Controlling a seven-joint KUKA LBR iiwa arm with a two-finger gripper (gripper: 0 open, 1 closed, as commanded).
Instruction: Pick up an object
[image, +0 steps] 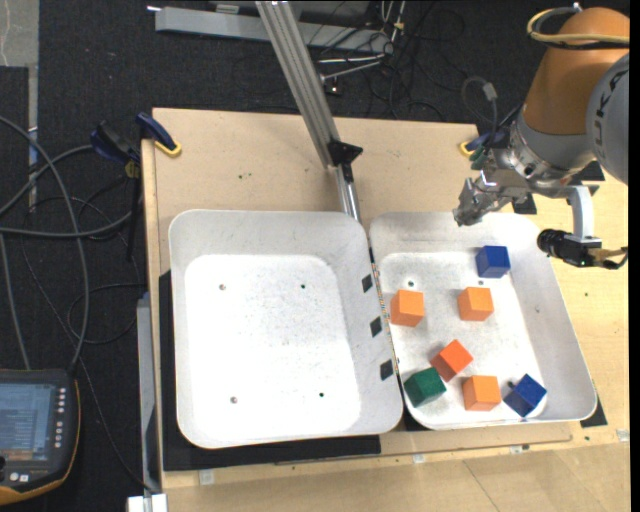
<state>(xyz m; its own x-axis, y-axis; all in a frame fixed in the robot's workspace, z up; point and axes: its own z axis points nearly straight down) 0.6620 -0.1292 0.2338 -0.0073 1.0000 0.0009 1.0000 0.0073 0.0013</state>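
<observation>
You are looking down on a tan, matte fibreboard bench (260, 165) carrying two shallow white bins with rounded corners and slightly speckled floors. The left bin (200, 300) is showing four small dark dots on its floor. The right bin (560, 340) is holding seven small cubes with flat faces and crisp edges.

Nearest the far rim a blue cube (492, 261) is sitting by itself. Below it, an orange cube (476, 303) and a second orange cube (407, 307) are lying well apart at about the same depth. Toward the near rim, a third orange cube (454, 358) is resting turned on the diagonal, with a dark green cube (425, 386) just beside it on its left. A fourth orange cube (481, 392) is sitting close to a second blue cube (525, 394) at the near right corner.

The grey metal gripper (470, 212) is hanging over the far rim of the right bin, up and to the left of the first blue cube and apart from every cube. You cannot tell from here whether the pincer is apart or together; nothing is showing between its tips. The orange band (570, 70) above the wrist is looking smooth and glossy.

Black cables (60, 225) are trailing across the dark floor to the left.
</observation>
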